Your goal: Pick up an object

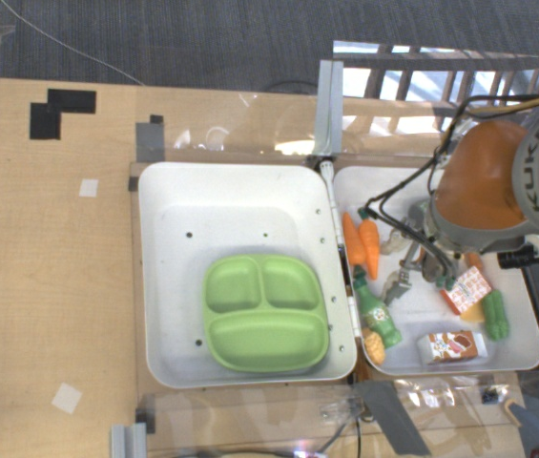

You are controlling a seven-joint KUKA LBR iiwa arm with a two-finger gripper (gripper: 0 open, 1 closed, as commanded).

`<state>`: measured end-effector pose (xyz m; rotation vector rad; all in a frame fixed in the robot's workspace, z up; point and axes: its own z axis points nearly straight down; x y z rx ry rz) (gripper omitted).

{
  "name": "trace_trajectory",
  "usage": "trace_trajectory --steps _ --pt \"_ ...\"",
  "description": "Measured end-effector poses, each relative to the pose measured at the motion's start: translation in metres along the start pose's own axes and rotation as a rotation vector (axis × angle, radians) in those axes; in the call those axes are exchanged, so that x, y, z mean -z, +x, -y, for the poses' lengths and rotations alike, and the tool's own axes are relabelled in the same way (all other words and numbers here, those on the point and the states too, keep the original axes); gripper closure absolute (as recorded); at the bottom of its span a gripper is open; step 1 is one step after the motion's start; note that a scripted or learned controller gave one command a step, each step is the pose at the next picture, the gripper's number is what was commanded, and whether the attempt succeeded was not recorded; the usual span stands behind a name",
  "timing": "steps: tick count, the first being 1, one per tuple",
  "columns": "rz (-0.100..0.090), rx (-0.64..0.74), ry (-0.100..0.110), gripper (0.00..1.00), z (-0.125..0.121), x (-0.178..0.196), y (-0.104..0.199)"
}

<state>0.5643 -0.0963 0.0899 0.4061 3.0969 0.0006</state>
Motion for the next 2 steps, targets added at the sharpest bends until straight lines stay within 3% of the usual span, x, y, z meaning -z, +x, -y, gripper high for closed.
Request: trace_trajectory --steps 1,2 --pt "0.007 -0.158 -0.001 0.0 0.0 0.002 0.045" --pt "-0.002 -0.323 0.001 0.0 0.009 -0.002 -0.046"
